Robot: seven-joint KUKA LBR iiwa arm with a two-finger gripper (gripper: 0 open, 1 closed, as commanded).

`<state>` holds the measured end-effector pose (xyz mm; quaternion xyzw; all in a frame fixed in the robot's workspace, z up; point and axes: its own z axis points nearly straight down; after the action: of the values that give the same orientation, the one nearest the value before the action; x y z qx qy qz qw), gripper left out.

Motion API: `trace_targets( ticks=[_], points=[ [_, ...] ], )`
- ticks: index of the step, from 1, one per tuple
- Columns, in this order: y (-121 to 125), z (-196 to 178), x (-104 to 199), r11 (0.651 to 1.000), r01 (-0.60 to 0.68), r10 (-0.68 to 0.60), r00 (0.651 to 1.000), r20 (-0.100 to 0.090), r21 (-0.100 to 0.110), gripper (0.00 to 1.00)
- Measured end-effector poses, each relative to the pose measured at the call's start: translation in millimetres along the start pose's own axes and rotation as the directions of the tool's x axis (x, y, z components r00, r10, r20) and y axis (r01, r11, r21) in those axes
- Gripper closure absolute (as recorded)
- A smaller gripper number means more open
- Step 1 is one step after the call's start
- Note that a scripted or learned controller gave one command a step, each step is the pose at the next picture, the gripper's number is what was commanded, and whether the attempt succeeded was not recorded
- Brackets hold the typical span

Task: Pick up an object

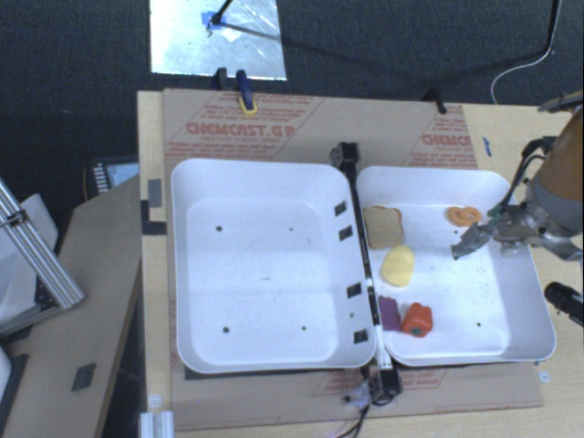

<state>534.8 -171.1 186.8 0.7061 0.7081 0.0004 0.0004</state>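
nothing is picked yet: the gripper [464,245] hangs over the right bin [525,336], whether open or shut i cannot tell, gripping nothing visible, with the orange slice [464,215] just beside it and the yellow piece [398,265] nearby.

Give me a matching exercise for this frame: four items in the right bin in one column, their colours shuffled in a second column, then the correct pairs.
Items
1. bread slice
2. round slice near the bin's far wall
3. pepper
4. block beside the pepper

Colours
A. purple
B. red with a green stem
C. tan
D. orange

Pairs: 1-C, 2-D, 3-B, 4-A

All four lie in the right bin.
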Motion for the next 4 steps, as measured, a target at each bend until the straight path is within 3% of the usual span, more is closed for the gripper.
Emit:
trace_targets(
  ticks=[1,2,3,4],
  points=[
    [44.8,-170.8,17.4,1.0,0.006,-0.006,1.0,0.006,-0.022,0.0],
    [86.3,-354.6,5.2,1.0,0.004,-0.004,1.0,0.007,-0.021,0.0],
    [85.8,-356.7,5.6,1.0,0.008,-0.008,1.0,0.004,-0.007,1.0],
    [64.4,-335.6,118.5,1.0,0.013,-0.013,1.0,-0.004,0.001,1.0]
  ],
)
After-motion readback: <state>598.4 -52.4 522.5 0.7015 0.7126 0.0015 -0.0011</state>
